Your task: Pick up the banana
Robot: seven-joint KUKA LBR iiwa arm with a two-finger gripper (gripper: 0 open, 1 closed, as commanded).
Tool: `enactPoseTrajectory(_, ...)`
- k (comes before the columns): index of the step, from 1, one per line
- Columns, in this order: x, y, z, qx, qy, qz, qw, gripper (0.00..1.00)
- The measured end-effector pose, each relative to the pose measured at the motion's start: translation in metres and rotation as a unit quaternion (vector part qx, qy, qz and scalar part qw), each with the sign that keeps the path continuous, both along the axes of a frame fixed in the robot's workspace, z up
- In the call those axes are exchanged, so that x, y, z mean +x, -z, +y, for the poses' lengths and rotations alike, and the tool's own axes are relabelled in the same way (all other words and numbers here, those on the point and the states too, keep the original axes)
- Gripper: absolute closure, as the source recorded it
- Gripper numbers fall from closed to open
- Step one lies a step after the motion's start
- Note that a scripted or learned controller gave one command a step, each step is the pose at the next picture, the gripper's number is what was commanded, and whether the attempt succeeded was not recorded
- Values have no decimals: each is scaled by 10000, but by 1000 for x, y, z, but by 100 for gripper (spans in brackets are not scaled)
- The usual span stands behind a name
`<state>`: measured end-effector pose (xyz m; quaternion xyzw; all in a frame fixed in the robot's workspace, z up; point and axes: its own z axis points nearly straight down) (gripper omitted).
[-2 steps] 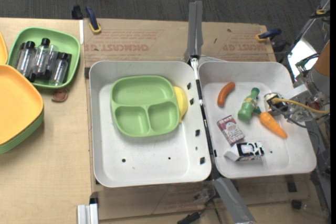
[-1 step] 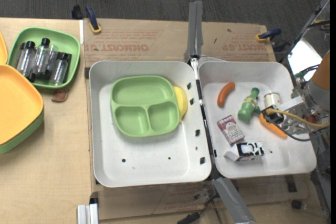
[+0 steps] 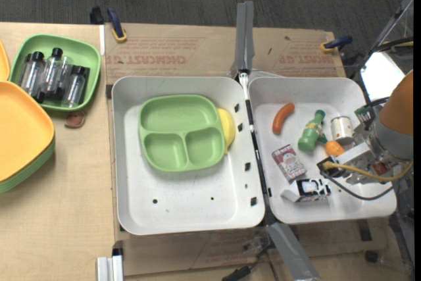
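Waiting on the Banana

Unlifted, the curved yellow banana [image 3: 227,127] lies against the green divided plastic plate [image 3: 177,141] in the far white bin [image 3: 120,161], well apart from the grey arm [image 3: 398,125]; whether its grip is open cannot be told.

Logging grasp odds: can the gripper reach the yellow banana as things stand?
Doubtful: the yellow banana is half hidden by the green divided plastic plate, close to the white bin's wall.
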<state>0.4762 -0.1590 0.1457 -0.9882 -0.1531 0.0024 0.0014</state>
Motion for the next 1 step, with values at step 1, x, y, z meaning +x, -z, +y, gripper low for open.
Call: enactPoseTrajectory(1, 1, -4, 47, 3, -1417, -5, 9899, 100)
